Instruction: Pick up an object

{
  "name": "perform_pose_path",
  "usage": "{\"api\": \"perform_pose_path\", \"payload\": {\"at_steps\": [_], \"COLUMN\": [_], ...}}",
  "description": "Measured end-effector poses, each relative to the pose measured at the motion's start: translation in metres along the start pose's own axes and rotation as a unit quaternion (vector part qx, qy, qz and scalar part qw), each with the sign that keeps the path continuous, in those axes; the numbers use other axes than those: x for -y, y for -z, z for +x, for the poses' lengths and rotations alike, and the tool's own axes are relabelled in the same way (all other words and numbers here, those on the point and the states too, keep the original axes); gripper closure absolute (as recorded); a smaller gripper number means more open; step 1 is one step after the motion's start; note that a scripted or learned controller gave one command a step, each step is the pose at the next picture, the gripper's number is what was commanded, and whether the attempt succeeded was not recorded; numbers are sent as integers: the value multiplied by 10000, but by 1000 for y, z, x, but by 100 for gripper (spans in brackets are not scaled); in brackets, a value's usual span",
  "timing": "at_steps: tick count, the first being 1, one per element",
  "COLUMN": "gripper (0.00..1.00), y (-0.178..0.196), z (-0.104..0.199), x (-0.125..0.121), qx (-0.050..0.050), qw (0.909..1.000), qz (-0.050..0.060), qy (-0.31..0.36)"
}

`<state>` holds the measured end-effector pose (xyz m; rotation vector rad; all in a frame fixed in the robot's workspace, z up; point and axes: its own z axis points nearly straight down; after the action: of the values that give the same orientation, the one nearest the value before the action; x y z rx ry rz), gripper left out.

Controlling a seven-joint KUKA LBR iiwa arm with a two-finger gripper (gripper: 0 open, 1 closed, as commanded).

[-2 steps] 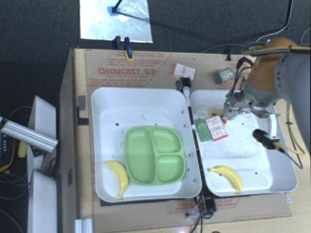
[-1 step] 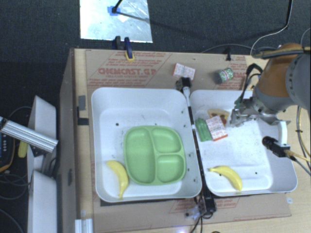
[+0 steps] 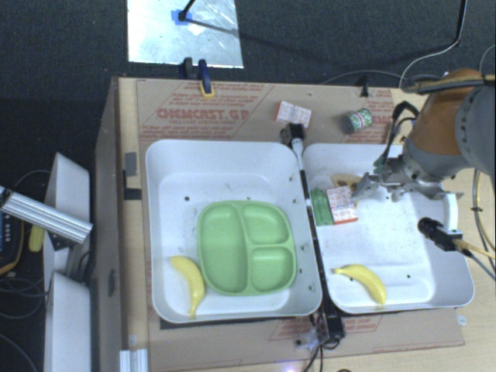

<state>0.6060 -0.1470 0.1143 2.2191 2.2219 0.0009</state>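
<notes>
**Arm low over the right bin, nothing gripped that I can see**

From where I stand, the gripper (image 3: 370,186) hangs over the right bin (image 3: 457,285) toward its ten o'clock corner; whether it is open or closed I cannot tell, and nothing shows in its grasp; a red-and-white packet (image 3: 342,204) lies just beside it at seven o'clock; a banana (image 3: 364,280) sits near six o'clock in that bin; the left bin (image 3: 167,169) holds a green divided plate (image 3: 246,246) and a second banana (image 3: 190,282) at its eight o'clock.
</notes>
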Motion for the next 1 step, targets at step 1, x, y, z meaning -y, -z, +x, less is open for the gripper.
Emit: {"api": "perform_pose_path", "payload": {"at_steps": [1], "gripper": [0], "y": [-18], "z": [63], "x": [-38], "qx": [-3], "qw": [10000], "qz": [-4], "qy": [11]}}
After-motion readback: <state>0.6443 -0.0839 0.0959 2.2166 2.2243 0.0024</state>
